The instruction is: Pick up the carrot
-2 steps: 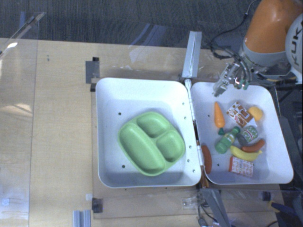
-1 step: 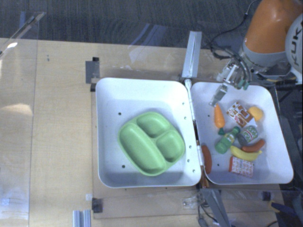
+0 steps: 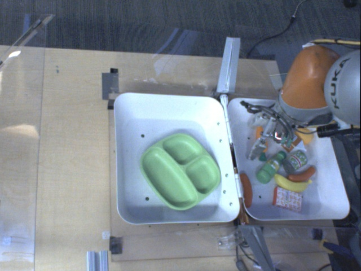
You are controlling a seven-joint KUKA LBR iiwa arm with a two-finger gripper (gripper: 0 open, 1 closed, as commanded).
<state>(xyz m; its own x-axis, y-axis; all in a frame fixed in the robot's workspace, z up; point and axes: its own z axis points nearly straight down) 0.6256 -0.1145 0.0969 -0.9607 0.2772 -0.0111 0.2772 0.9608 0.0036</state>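
The carrot (image 3: 259, 132) shows as a small orange piece in the upper left part of the right bin (image 3: 338, 199), mostly covered by the arm's wrist. My gripper (image 3: 271, 135) hangs low over that spot, right beside or on the carrot, and I cannot make out whether it holds anything. The grey arm with its orange band (image 3: 307, 83) comes in from the upper right.
Close below the gripper lie a green bottle (image 3: 268, 170), a can (image 3: 297, 160), a banana (image 3: 290, 182), a red sausage (image 3: 302, 175) and a red-white packet (image 3: 287, 198). Another sausage (image 3: 246, 188) lies by the bin's left wall. A green divided plate (image 3: 180, 170) sits in the left bin (image 3: 130, 112).
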